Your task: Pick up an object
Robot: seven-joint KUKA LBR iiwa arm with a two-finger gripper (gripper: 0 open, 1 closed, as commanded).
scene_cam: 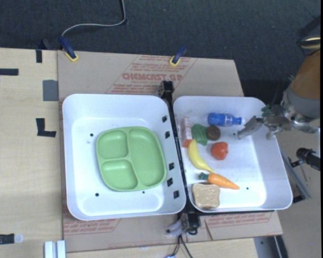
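Observation:
The right bin [269,190] holds a blue bottle [224,119], a green broccoli piece [199,134] with a brown round item [213,133] against it, a red tomato [219,150], a yellow banana [196,156], an orange carrot [224,182] and a slice of bread [206,195]. A red-and-white item [186,131] lies by the bin's left wall. My gripper [257,132] hangs over the right side of this bin, just right of the bottle. It is open, with nothing between its fingers.
The left bin [75,117] holds a green divided plate [131,158]. A black clip strip [171,144] runs along the seam between the bins. Both bins rest on a cardboard sheet [145,77]. A white cable [105,23] trails at the back.

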